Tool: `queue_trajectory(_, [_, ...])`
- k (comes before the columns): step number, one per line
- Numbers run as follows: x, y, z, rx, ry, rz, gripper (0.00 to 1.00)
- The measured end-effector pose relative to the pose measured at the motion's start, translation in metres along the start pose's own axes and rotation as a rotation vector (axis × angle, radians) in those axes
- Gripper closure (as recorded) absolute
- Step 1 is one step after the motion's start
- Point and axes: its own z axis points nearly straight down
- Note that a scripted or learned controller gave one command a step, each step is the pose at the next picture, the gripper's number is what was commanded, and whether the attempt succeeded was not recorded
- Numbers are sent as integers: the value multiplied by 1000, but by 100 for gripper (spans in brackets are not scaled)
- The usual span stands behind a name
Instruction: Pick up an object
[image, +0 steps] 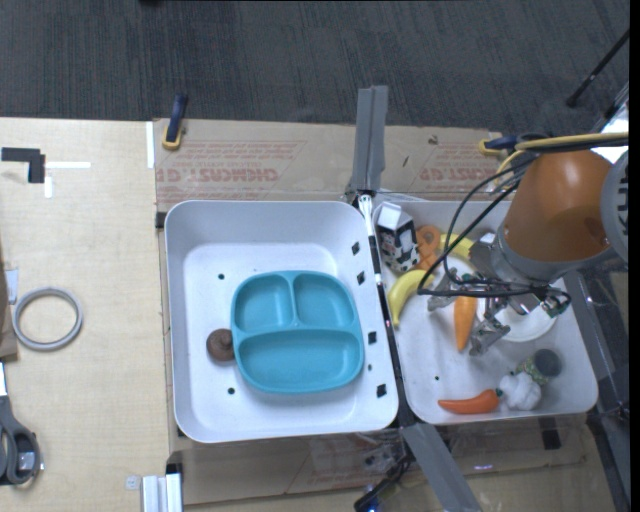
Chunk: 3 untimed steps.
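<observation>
Dark grey carpet (250, 55) runs along the top. Below it, a pale wooden bench (80, 230) with a brown cardboard sheet (260, 160) taped flat on it.

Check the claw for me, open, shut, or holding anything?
Claw: over the right bin, beside the carrot; open or shut cannot be told from this view, and nothing shows gripped in it.

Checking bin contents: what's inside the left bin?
The left bin holds a blue divided tray and a small brown round object against the tray's left edge. Whatever lies under the tray is covered.
</observation>
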Motion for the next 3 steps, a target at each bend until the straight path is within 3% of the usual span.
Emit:
queue_trajectory(1, [-3,0,-10,2,-5,-3,100])
queue_trajectory(2, [-63,42,-100,1,-2,-121,100])
queue_trajectory(3, [-68,56,-174,1,-3,-226,100])
